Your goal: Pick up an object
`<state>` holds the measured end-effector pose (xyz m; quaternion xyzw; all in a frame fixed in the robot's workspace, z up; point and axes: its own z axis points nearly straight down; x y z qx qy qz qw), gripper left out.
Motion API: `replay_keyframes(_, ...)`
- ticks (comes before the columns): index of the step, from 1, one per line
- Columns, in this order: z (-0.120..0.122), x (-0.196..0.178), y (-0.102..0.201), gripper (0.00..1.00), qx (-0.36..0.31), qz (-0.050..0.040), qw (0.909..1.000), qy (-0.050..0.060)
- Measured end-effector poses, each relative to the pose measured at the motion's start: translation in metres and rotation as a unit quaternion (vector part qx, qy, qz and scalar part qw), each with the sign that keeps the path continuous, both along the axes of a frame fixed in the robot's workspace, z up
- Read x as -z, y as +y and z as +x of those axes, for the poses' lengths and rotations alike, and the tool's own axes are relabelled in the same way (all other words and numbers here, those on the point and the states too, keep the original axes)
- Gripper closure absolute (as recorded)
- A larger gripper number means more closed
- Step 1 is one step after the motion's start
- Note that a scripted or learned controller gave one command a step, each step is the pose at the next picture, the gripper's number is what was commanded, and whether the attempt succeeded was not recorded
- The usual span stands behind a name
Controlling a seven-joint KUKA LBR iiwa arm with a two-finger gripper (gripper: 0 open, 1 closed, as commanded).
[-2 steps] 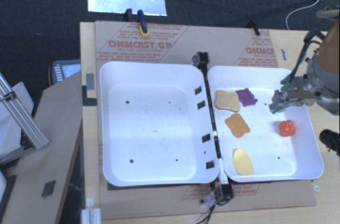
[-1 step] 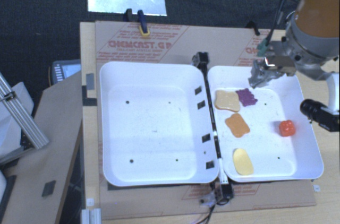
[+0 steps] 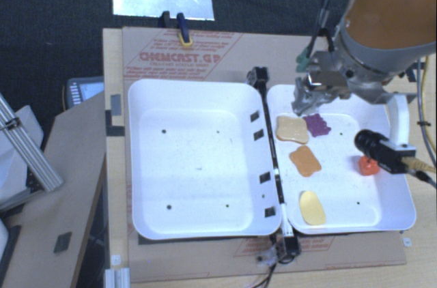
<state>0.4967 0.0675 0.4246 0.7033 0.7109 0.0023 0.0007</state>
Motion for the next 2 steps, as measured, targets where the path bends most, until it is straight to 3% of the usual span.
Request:
replay_keyframes(1, 0.011, -0.117, 0.048, 1.00, 0.000, 0.0014, 1.0000, -0.006)
replay_keyframes(2, 0.013, 0.009, 0.111, 1.00, 0.001, -0.0021, 1.0000, 0.007)
